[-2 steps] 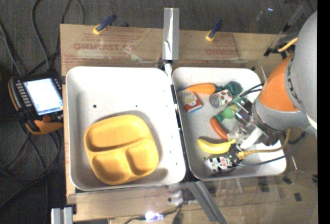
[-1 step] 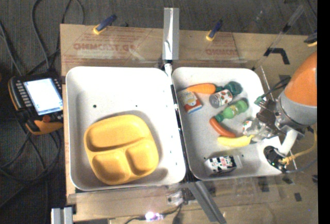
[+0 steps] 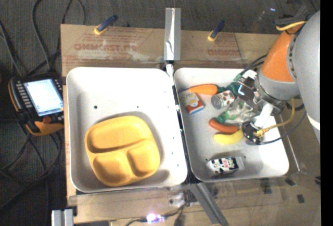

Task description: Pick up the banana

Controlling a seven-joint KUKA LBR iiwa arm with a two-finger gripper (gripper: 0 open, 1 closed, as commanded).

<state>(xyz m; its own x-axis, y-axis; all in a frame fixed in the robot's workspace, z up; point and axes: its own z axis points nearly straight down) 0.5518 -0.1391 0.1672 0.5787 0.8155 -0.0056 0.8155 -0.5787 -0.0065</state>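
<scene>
Yellow banana (image 3: 229, 137) lies in the right bin (image 3: 270, 165), just below a red sausage-shaped toy (image 3: 222, 125) and touching it. The gripper (image 3: 240, 110) hangs low over the bin right above those two — whether it is spread or pressed together I cannot tell. An orange carrot (image 3: 202, 89) lies nearby; a yellow divided tray (image 3: 123, 149) sits in the left bin (image 3: 78, 116).

The grey arm with its orange band (image 3: 278, 64) reached in from the right, its hand (image 3: 240, 108) lowered, wrist angled leftward.
</scene>
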